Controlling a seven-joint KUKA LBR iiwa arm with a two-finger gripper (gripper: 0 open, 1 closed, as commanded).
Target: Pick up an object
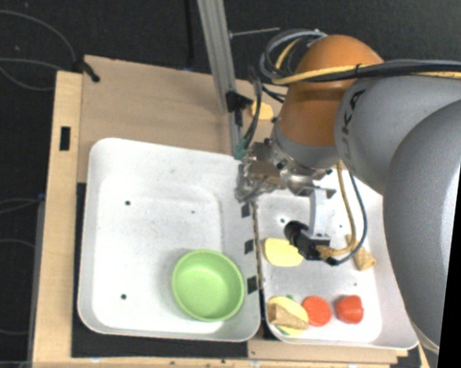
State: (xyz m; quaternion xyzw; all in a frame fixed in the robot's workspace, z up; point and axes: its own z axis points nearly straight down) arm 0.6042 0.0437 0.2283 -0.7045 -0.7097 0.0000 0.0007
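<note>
The grey arm (420,169) sweeps in from the right, its broad curved link filling the frame's edge. Its orange band (330,87) sits above the wrist, looped by black and yellow cables. Below it the wrist points downward, ending in the claw (249,191), a small metallic assembly whose finger position cannot be made out.

We are seeing the grey arm (417,160) running off the picture's right side, and its bulk is covering the far part of the right bin (379,335). The gripper (251,186) is showing as a small dark tangle that we are failing to resolve. The tan piece (288,314) lying in the small bowl (277,330) is looking too small to name.
</note>
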